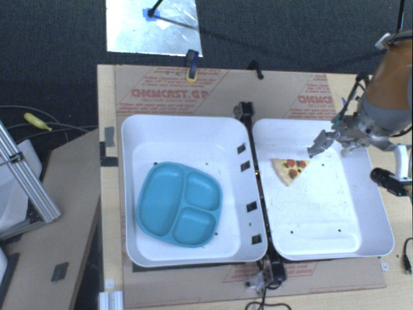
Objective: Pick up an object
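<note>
Setting: robotics laboratory or test cell. Evidence: flat surface (213,86) covered with brown printed protective board; two shallow white plastic bins, left (187,131) and right (368,228), clamped side by side; grey industrial robot arm with an orange band (390,82) reaching in from the right; loose black cables (290,50) across dark carpet; silver extruded aluminium framing (26,179) at left; reflective square metal sheet (151,18) lying on the floor behind.

we see even, fairly bright light from above; the white bins (193,129) look slightly washed out, with soft shadows inside their walls. glare whitens the shiny sheet (153,18) at far left. the whole picture is mildly soft and grainy.
</note>
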